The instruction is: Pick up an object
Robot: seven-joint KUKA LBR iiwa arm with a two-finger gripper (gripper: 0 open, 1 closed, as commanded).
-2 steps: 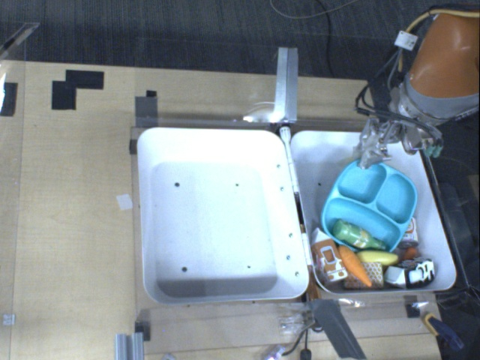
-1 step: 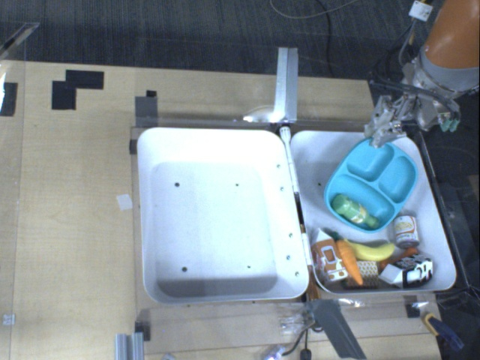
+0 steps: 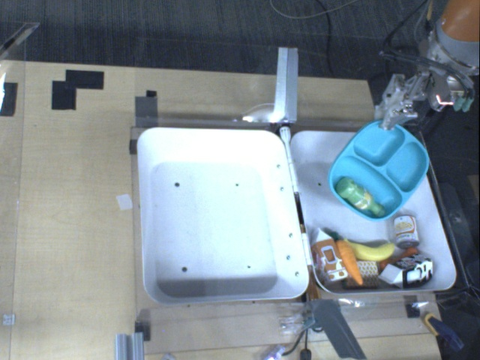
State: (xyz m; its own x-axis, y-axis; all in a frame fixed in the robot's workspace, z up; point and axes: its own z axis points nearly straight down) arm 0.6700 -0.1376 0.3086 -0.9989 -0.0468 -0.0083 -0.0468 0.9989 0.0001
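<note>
- Task thing: no single item is assigned. The blue plate [image 3: 380, 169] in the right bin [image 3: 442, 276] is taken here as the candidate; its far rim lies directly below the pincer [image 3: 395, 109].
- Pincer state: it cannot be told whether the pincer is released or clenched. Nothing is visibly gripped.
- Risk 1: the plate is wide and shallow. A grip on the thin rim is likely to slip or tilt the plate.
- Risk 2: a green item [image 3: 355, 194] rests in the plate's near compartment. A tilt would roll it out.
- Risk 3: the can [image 3: 406, 230], banana [image 3: 373, 251] and carrot [image 3: 349, 262] crowd just nearside of the plate. A dragged plate would push them.
- The left bin [image 3: 150, 223] lies well apart from the plate, on the worktop [image 3: 67, 223].
</note>
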